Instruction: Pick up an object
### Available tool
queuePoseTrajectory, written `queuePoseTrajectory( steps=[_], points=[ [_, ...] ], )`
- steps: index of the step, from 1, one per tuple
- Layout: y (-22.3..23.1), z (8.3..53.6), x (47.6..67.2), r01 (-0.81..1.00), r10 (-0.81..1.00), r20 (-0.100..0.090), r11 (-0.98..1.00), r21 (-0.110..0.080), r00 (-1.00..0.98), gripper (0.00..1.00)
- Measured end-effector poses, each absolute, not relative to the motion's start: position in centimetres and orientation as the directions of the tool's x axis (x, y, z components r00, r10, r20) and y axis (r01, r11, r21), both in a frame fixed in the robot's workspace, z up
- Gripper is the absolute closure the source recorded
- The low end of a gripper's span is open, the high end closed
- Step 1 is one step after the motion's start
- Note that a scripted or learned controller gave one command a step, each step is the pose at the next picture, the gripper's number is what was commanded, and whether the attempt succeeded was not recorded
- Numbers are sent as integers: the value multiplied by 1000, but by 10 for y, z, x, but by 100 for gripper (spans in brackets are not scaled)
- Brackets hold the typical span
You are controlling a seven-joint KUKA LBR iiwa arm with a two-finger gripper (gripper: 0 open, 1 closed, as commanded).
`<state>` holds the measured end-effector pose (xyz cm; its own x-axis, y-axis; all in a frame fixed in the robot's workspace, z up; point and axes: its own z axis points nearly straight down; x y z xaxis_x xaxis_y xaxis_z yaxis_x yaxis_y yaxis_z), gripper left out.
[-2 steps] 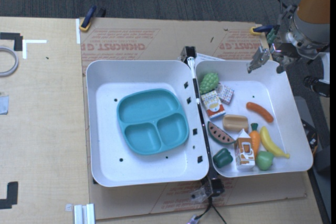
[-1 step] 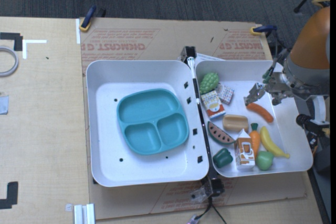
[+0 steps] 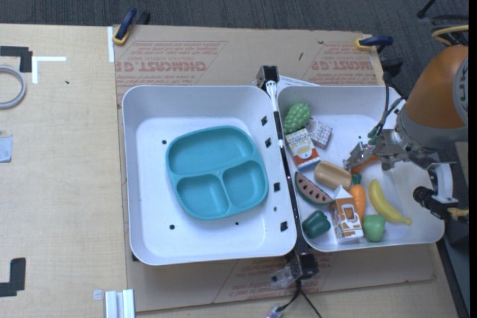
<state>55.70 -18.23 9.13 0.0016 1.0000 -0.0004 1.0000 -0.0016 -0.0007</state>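
My claw [image 3: 363, 157] is low over the right bin [image 3: 417, 234], just beside the bread roll [image 3: 332, 175] and above the carrot [image 3: 359, 199]. Can't tell whether it's spread or pressed together; nothing visibly pinched. Also in that bin: banana [image 3: 387, 203], juice carton [image 3: 346, 220], watermelon slice [image 3: 313, 190], green pepper [image 3: 315, 223], green grapes [image 3: 297, 115]. Left bin [image 3: 141, 182] holds a teal divided plate [image 3: 216, 171]. Both bins sit on cardboard on the worktop [image 3: 59, 197].

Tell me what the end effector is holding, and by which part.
Cannot be told. The end effector hangs low in the right bin, beside the bread roll and carrot, but no object shows between its tips.
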Motion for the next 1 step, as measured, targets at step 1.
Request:
queuePoseTrajectory(
  steps=[1],
  points=[
    [-182, 99, 557, 1000, 1000, 0, -4, -3, 4, 100]
  ],
)
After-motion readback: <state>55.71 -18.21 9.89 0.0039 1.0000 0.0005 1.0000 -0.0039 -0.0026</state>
